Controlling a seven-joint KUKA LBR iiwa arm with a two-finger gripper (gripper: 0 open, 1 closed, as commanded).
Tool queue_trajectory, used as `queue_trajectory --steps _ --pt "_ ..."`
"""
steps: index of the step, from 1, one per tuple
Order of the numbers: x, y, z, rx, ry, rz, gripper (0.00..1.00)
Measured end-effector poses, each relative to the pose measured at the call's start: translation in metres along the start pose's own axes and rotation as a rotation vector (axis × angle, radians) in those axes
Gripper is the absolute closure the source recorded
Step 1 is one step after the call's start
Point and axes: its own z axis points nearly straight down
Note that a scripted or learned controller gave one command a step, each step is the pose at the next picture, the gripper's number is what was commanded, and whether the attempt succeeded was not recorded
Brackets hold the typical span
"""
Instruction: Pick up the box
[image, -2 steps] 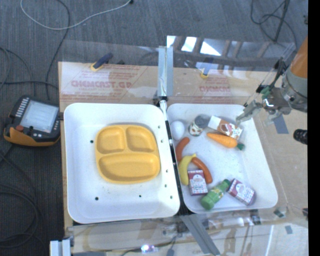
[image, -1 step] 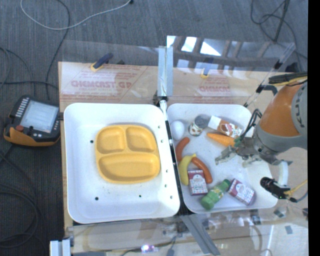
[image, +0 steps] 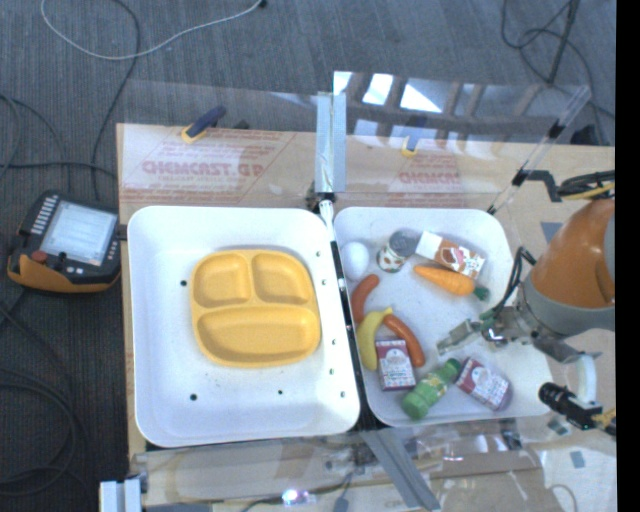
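Note:
In the right bin (image: 495, 232), a small red box (image: 395, 363) lies flat near the front, between a banana (image: 372, 330) and a green bottle (image: 431, 389). A white and red carton (image: 452, 254) lies at the back, just behind a carrot (image: 446, 279). A red packet (image: 485, 384) rests near the front right. My gripper (image: 462, 335) reaches in from the right over the bin's right half. It hovers between the carrot and the red packet, right of the red box and apart from it. Nothing shows in its grasp.
The right bin also holds a white egg (image: 356, 258), a small can (image: 392, 259) and two sausages (image: 363, 296). A yellow divided plate (image: 256, 306) fills the middle of the left bin (image: 160, 400). A pendant (image: 65, 242) lies left of the bench.

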Motion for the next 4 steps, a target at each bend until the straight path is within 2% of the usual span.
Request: queue_trajectory --steps 1,2,3,4 --pt "-0.0027 -0.0019 -0.0047 0.006 -0.004 0.005 1.0" --pt "-0.0014 -0.0019 -0.0045 0.008 -0.002 0.004 0.0" --pt "0.0009 0.0044 -0.0033 -0.012 0.011 0.406 0.0" --pt "0.0023 -0.001 -0.0018 -0.003 0.001 0.232 0.0"
